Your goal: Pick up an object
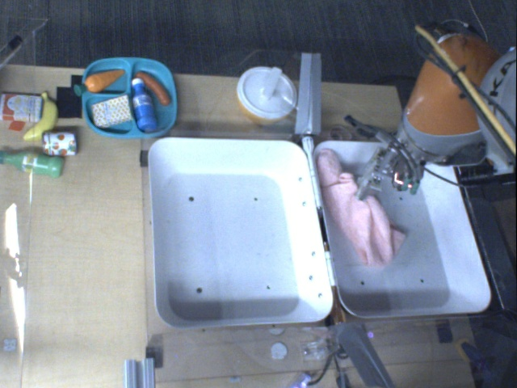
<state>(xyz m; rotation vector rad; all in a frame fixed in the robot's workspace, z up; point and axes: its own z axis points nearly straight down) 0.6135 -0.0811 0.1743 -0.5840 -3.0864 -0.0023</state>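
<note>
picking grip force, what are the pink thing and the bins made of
Pink thing: soft cloth, likely a towel; matte, rumpled, with folds. Bins: rigid white plastic by the look; smooth, faint sheen, rounded moulded corners. The claw hangs by the cloth's upper right.

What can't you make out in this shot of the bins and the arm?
- Gripper: its fingertips are small and blurred over the pink cloth, so contact with the cloth is unclear.
- Arm: cut off by the right edge.
- Divided tray: its contents are too small to identify for certain.
- Items at the left edge: labels unreadable, partly cut off.
</note>
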